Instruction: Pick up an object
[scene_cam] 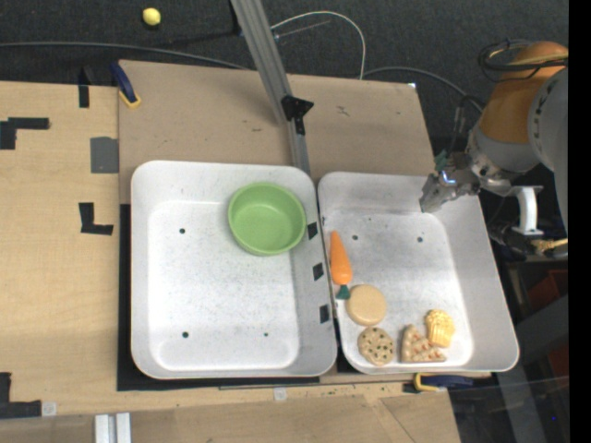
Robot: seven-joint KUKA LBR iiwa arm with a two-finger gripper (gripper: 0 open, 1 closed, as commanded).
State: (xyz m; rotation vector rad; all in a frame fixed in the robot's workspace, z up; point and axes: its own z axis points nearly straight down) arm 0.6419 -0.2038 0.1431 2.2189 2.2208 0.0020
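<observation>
I see the gripper over the right bin's far edge, its grip state impossible to tell. The carrot lies well apart, against that bin's left wall.

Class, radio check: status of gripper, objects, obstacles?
Gripper above right bin's far edge, holding nothing visible. Carrot, three snacks at near side. Green bowl in left bin. Path clear.

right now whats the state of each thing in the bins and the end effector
green bowl: upright, left bin, nothing inside
toy carrot: lying flat, right bin
round bun: lying flat
cookie: flat
waffle piece: flat
corn piece: lying loose
end effector: over right bin's far edge, holding nothing
</observation>
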